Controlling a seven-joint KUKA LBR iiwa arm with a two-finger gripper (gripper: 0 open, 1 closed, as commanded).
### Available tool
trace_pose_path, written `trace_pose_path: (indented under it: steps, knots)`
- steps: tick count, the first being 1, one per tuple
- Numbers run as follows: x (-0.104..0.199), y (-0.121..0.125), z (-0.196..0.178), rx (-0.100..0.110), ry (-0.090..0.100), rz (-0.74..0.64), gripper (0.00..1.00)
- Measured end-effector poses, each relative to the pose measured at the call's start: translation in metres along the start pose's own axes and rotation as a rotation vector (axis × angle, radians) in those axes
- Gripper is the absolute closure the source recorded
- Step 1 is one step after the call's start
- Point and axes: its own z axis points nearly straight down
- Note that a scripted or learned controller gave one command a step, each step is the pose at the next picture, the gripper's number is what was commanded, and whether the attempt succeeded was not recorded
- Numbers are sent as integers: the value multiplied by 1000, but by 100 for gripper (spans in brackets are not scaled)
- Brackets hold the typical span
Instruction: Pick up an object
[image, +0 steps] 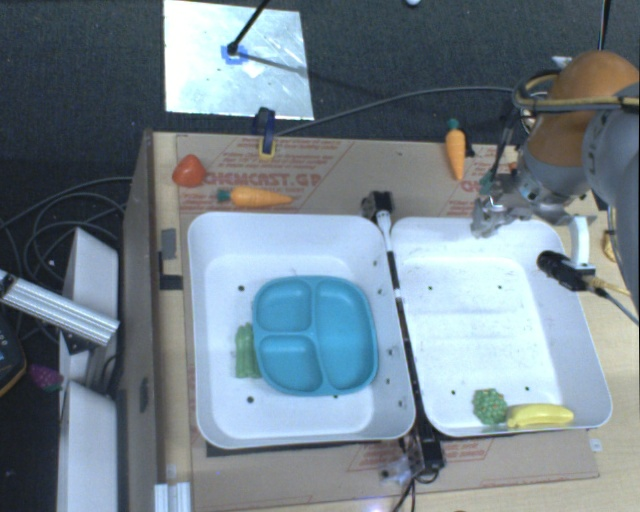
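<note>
The banana (541, 415), well below the gripper (489, 217), is likely light, rigid and smooth; grasp across its middle.

Bright even overhead light, glare on foil sheet (238, 58), soft focus, faint shadows

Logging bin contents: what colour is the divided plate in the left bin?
Light blue divided plastic plate, clearest in the camera view.

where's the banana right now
The banana lies in the right bin, at its near right corner in the camera view, touching the green broccoli piece on its left.
</note>
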Motion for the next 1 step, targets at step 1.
trace_pose_path:
  steps: [1]
  knots:
    - [0, 1, -11, -4, -1, -2, 100]
